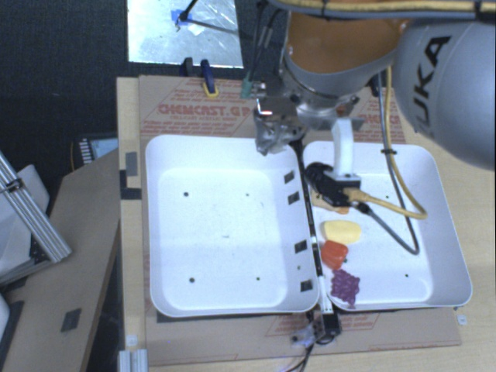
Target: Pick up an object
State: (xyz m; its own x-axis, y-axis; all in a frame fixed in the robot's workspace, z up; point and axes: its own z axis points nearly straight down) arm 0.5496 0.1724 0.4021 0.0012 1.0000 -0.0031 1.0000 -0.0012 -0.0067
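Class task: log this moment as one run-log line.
gripper: over far end of bin divider | right white bin: yellow oval piece, orange-red piece, purple knobbly piece | grasp: unclear

Bin count: two, namely one left bin [217,231] and one right bin [418,208]. Small item count: three, all in the right bin, namely one yellow piece [342,232], one orange-red piece [335,253] and one purple piece [345,285]. Cardboard sheet [194,107] count: one.
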